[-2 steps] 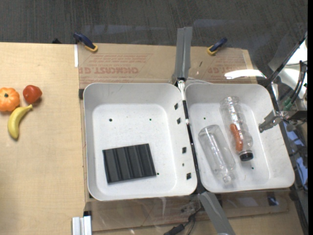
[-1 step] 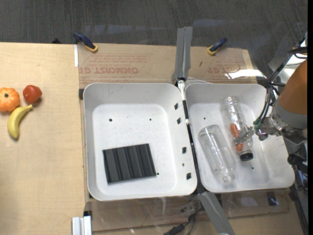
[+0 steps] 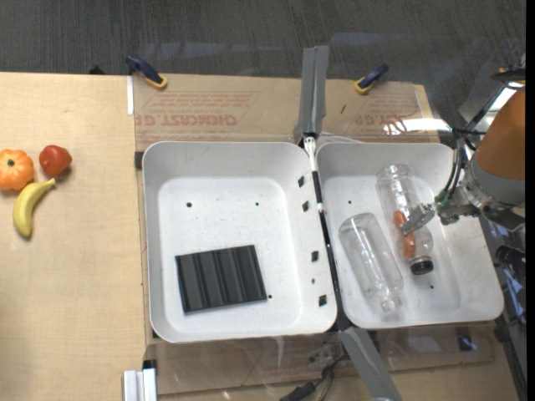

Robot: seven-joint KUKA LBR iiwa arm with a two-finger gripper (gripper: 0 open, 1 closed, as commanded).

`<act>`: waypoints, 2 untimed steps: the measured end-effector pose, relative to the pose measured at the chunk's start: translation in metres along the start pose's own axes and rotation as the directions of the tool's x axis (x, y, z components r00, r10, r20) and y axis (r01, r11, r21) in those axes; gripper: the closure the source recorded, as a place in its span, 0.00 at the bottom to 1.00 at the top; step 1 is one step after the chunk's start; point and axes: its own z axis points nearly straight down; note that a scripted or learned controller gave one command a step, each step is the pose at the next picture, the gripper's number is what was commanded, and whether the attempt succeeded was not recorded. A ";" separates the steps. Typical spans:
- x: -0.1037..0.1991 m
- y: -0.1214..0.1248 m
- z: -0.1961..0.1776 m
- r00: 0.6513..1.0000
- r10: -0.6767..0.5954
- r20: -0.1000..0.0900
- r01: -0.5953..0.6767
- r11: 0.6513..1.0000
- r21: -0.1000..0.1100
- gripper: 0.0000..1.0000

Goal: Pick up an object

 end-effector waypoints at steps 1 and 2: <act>0.000 0.000 0.000 1.000 0.000 0.000 0.000 1.000 0.000 0.00; 0.027 -0.003 0.048 1.000 -0.015 -0.001 0.015 1.000 0.001 0.00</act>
